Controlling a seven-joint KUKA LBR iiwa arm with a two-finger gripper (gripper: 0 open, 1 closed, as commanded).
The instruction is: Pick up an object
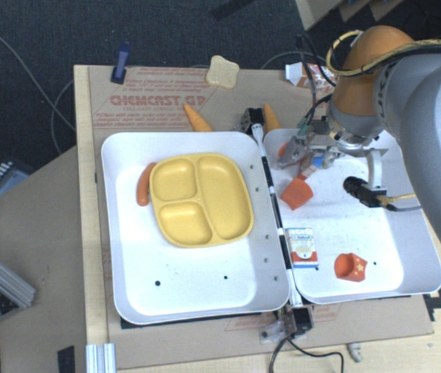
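While grey arm reaches from frame right, end effector [307,148] hovers above orange plastic block [296,193] in right white bin [407,266]; finger state unclear.

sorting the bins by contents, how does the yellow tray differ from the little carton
The yellow tray lies in the left bin; the little carton lies in the right bin, by the divider. The tray is far larger, plain yellow with three compartments; the carton is white with red print. Both lie flat.
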